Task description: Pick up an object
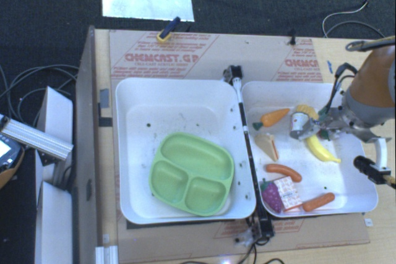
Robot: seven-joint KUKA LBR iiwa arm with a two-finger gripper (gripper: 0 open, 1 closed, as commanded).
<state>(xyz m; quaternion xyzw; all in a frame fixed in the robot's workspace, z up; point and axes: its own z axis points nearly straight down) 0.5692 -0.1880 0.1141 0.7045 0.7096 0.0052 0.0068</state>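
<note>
Camera view: claw low in the right bin

Nearest us lie a sausage (318, 201) and a grape bunch (271, 196). Farther back, our claw (304, 128) sits beside a banana (322, 149); we cannot tell its grip. A green tray (192, 174) fills the left bin (133, 133).

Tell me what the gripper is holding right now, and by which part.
It cannot be told. The gripper is down in the right bin, at a small grey object beside the banana, but no grip shows.
</note>
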